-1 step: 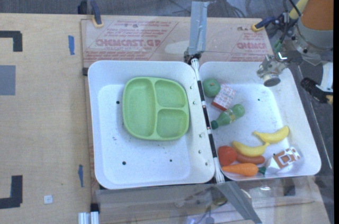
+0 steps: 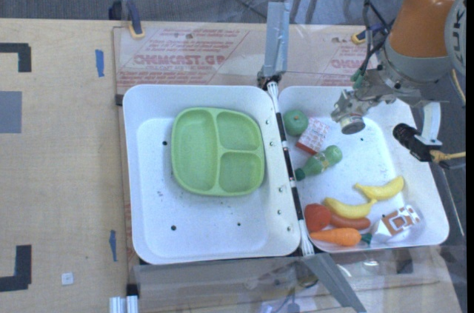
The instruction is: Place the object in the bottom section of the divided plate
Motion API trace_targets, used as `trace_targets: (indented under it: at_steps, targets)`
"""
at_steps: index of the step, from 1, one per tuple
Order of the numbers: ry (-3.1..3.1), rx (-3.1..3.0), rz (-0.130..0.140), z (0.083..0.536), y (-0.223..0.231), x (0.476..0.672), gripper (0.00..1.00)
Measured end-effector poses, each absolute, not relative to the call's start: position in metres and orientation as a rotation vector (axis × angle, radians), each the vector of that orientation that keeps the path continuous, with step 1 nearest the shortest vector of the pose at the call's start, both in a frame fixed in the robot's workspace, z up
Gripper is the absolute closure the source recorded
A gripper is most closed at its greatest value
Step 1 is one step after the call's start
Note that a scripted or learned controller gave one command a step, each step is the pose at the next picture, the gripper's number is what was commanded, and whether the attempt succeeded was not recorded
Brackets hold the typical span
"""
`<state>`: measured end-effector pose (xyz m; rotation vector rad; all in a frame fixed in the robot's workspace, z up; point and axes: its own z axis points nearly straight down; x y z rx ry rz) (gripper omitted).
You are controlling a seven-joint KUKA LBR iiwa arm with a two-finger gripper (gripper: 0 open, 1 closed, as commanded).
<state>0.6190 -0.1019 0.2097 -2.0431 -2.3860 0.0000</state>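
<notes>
A light green divided plate [image 2: 197, 153] lies in the left bin [image 2: 211, 226], with one large section on its left and two smaller ones on its right, all bare. My gripper [image 2: 350, 117] hangs over the upper part of the right bin [image 2: 374, 156], to the right of a green apple [image 2: 295, 122] and a red and white carton [image 2: 314, 134]. Nothing is visible in the gripper. A green bottle-shaped toy [image 2: 320, 161] lies just below the carton.
The lower half of the right bin holds two yellow bananas [image 2: 380, 189] [image 2: 346, 208], a red pepper [image 2: 318, 216], a sausage [image 2: 351, 222], a carrot [image 2: 337, 236] and a white and orange box [image 2: 400, 221]. A metal post [image 2: 276, 38] stands behind the two bins.
</notes>
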Motion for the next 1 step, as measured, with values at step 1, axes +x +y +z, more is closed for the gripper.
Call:
trace_targets:
  at_steps: [1]
  targets:
    - [-2.599,-1.763,0.0,0.2073,-0.0203,0.597,1.0]
